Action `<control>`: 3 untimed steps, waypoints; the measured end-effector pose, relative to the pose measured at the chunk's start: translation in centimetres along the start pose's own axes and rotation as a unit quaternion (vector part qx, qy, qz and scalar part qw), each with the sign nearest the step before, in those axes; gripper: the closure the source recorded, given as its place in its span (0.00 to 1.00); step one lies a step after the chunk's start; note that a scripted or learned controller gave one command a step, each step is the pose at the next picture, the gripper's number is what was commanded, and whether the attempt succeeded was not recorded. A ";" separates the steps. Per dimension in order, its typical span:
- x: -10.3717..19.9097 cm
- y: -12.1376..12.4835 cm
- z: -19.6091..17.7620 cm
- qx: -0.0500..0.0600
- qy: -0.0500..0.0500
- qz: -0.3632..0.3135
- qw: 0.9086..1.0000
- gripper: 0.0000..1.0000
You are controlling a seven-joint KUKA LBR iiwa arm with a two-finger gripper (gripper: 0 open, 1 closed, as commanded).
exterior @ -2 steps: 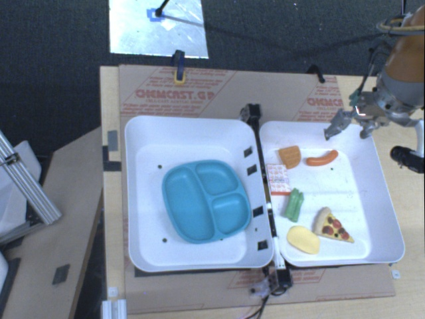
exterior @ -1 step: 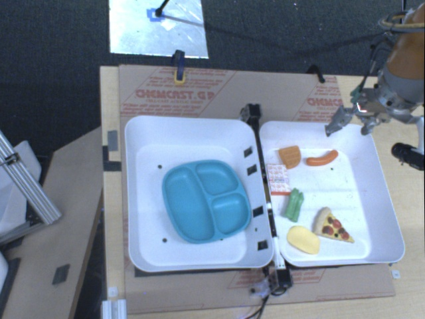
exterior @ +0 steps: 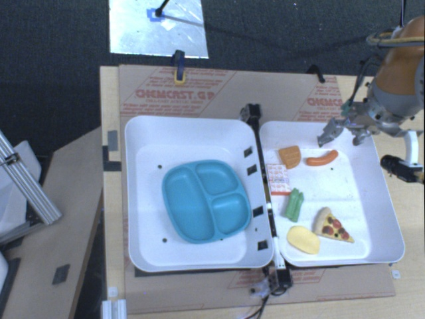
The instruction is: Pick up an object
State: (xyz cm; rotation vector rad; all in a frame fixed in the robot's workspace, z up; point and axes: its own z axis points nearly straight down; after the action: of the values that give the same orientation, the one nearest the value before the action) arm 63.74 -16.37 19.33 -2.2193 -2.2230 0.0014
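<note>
Poised above the far edge of the right bin, near its rear right corner, the gripper, with fingers spread apart and nothing between them; hung from the grey wrist and orange band of the arm reaching in from the right. Nearest candidate for the pick: the toy sausage, just below and slightly left of the claw in the view, lying on the bin floor with its long axis running roughly left to right, slightly raised at the right end; so, by judgement, a short descent toward the near side, with the fingers best set across that axis rather than along it. Just left of the sausage, the orange bread piece, close enough to be nudged if the approach drifts left. Farther off, toward the near half of the same bin: the red-and-white packet against the divider, the green block, the pizza slice, the yellow piece. In the left bin, well apart from the claw, the blue divided plate. Nothing lifted as yet; step in hand, seemingly, alignment over the target before lowering.
</note>
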 end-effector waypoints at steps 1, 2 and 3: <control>1.0 -0.5 5.2 0.001 0.000 -0.001 1.000 0.00; 1.0 -0.5 10.3 0.000 0.000 0.000 1.000 0.00; 1.0 -0.3 8.9 -0.003 0.000 -0.001 1.000 1.00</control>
State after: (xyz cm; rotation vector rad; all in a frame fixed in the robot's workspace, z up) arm 63.46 -15.38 10.42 -2.2209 -2.2282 -0.0042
